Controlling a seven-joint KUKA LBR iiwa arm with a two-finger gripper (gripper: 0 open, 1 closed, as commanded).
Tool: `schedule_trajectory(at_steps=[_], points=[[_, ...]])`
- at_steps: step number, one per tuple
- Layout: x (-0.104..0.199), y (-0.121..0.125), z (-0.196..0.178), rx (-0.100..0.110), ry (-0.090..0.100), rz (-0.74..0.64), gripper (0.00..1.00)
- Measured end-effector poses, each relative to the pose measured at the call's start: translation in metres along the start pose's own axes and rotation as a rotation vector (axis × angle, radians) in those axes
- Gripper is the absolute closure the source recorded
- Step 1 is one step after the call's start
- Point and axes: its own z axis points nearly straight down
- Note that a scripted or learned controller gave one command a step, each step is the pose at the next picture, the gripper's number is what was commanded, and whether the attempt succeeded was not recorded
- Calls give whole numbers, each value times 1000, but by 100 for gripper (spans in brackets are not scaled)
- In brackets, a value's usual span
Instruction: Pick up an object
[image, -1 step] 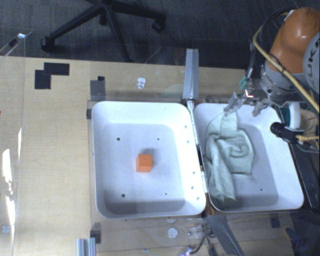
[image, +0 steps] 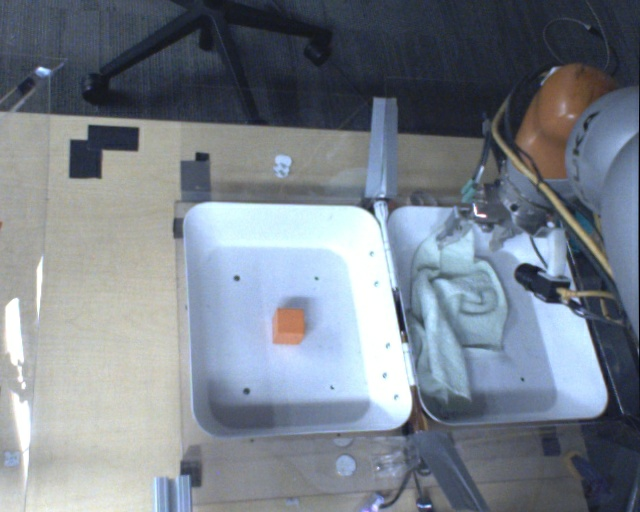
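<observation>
1. Nearest the camera, a clear plastic fitting (image: 345, 465) is lying on the pale wooden surface (image: 100, 350), just off the near edge of the left white bin (image: 200, 320).
2. A small orange cube (image: 289, 326) is sitting alone near the middle of that left bin.
3. A crumpled pale green cloth (image: 455, 315) is lying along the left side of the right white bin (image: 575, 385), stretching from its near edge toward its far edge.
4. The grey arm's gripper (image: 480, 215) is hanging over the far edge of the right bin, right at the cloth's far end; the jaws are too blurred to say whether they are wide, narrow or holding anything.
5. In my judgement, a pinch here could catch only a loose fold, letting the cloth slip out on lifting, or drag it against the bin wall.
6. Farther off, black tape marks (image: 100, 148) are sitting by the surface's far left corner, and beyond lies dark carpet (image: 420, 50) with a black chair base (image: 215, 40).
</observation>
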Motion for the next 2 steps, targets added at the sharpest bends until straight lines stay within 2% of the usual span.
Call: schedule_trajectory(at_steps=[1,2], points=[[0,-9,52,-11,-1,-86,0],[1,-7,39,-20,-2,-86,100]])
